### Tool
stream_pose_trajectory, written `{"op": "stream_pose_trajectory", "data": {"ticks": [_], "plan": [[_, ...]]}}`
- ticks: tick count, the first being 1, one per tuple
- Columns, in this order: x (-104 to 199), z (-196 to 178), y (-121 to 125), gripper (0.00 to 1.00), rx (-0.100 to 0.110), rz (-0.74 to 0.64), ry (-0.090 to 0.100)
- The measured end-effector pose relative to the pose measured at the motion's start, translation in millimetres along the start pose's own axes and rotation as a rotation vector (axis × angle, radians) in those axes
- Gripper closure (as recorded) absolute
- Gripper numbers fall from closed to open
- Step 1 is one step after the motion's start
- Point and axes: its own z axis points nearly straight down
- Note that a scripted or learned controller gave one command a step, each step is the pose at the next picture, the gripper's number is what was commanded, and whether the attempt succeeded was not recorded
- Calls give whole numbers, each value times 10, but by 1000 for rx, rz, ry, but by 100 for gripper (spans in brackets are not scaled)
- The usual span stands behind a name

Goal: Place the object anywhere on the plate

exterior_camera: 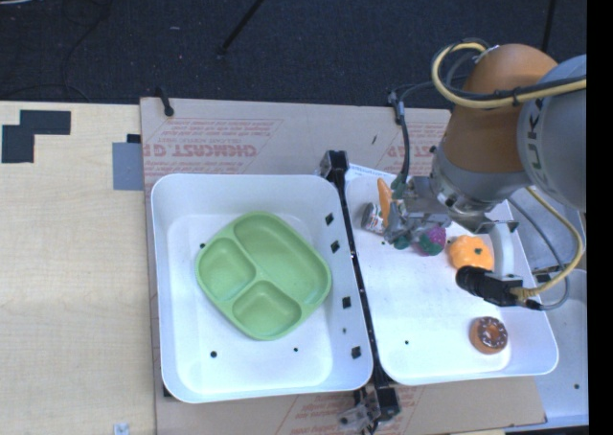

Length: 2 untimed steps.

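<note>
A light green plate (263, 273) with three compartments lies in the left white bin (182, 222). My gripper (414, 229) is down in the upper part of the right bin (421, 337). It hangs just over a small purple and green toy (431, 240). The arm hides how that toy sits against the gripper. An orange carrot-like piece (384, 197) stands just left of the gripper, with a small grey and red item (372, 220) below it. An orange and yellow toy (470, 253) lies right of the gripper.
A brown donut-like toy (489, 334) sits in the right bin's lower right corner. A black divider bar (351, 275) runs between the bins. The arm's black cable and fitting (493, 286) hang over the right bin's right side.
</note>
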Motion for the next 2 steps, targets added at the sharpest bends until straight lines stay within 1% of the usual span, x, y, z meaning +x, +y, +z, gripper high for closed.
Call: {"op": "stream_pose_trajectory", "data": {"ticks": [1,2], "plan": [[459,140,160,100,-2,0,-1],[889,112,230,100,-3,1,-1]]}}
